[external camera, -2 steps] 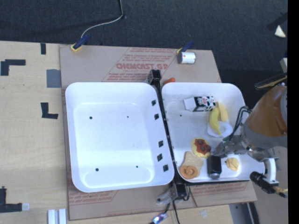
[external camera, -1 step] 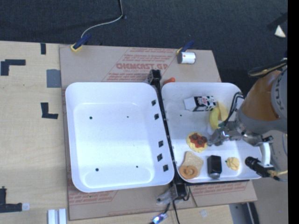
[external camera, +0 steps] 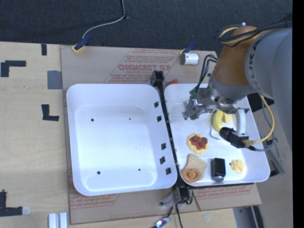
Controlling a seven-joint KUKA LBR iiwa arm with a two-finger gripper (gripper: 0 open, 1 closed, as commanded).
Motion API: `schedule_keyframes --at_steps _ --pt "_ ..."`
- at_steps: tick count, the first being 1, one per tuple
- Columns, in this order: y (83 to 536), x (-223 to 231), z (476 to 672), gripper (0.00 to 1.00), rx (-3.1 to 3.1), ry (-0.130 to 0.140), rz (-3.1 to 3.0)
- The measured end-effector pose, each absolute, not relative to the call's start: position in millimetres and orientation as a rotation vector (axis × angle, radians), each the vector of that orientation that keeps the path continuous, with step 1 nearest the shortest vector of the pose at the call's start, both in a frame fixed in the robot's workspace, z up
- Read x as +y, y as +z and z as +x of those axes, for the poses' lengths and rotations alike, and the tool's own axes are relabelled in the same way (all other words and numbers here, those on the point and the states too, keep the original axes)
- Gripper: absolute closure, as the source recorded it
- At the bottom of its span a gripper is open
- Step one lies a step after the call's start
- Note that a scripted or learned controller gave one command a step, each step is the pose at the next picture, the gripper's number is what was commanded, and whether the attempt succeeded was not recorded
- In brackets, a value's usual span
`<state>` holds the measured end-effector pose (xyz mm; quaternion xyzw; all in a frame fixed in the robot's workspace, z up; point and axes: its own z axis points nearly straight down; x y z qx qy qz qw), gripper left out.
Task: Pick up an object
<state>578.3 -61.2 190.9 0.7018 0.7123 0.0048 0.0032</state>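
My gripper point(external camera: 192, 109) hangs over the upper left part of the right bin point(external camera: 180, 91), reaching in from the right under the orange band. Nothing shows between its fingers. Just right of it, partly hidden by the wrist, lies a yellow banana-like piece point(external camera: 218, 121). Below the gripper sits a small round pizza point(external camera: 198, 143) with red topping. Along the bin's front lie a tan pastry swirl point(external camera: 194, 169), a black block point(external camera: 218, 168) and a small yellow lump point(external camera: 236, 166).
The left bin point(external camera: 114, 137) adjoins the right one along a black divider point(external camera: 164, 122). A small white cylinder point(external camera: 190, 58) and blue-yellow clips rest on the cardboard behind the bins. Cables run off the wrist at the right.
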Motion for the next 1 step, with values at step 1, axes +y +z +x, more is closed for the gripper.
schedule_keyframes --at_steps 1 --pt "374.8 -70.3 587.3 1.00 2.215 0.017 2.208"
